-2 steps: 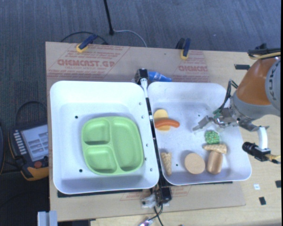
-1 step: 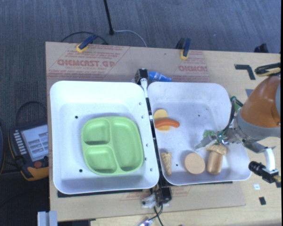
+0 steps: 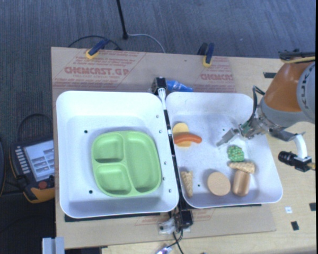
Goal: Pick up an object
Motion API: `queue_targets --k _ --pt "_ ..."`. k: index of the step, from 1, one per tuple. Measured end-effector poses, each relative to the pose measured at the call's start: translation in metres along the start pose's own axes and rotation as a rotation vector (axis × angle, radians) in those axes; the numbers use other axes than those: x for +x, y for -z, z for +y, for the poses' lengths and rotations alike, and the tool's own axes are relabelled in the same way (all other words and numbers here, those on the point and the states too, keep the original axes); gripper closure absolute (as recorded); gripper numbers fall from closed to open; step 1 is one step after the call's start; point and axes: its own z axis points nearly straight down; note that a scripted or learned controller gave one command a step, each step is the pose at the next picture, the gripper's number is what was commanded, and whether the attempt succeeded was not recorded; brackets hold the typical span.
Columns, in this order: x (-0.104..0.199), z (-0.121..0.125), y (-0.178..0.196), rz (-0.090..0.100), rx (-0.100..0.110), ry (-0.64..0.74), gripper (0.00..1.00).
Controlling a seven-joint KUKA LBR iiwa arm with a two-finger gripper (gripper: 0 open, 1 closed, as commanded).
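My gripper (image 3: pixel 231 137) hangs over the right bin (image 3: pixel 265 194), in its upper right part, just above and left of a green knobbly toy (image 3: pixel 235 153). Nothing shows held in it. Below the green toy lie a yellow waffle-like piece (image 3: pixel 243 166) and a brown cylinder (image 3: pixel 240 183). A tan round disc (image 3: pixel 219 183) and a pale cone (image 3: pixel 186 181) rest near the bin's front wall. An orange and yellow toy (image 3: pixel 185 136) lies by the left wall.
The left bin (image 3: pixel 74 115) holds a green divided plate (image 3: pixel 126 162). A black divider (image 3: pixel 167 131) runs between the bins, with a blue item (image 3: pixel 177 85) at its far end. Clamps (image 3: pixel 205 54) sit on the bench's back edge.
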Motion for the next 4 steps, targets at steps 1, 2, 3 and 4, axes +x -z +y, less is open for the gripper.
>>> queue_targets --k 1,2,3,4 --pt "0.029 -0.040 -0.007 -0.024 -0.008 0.044 0.00" --pt "0.027 -0.040 0.005 -0.030 -0.011 0.042 1.00" --pt "0.111 -0.056 0.078 -0.011 0.006 -0.158 1.00" --pt "0.126 -0.064 -0.008 -0.014 -0.003 -0.293 1.00"
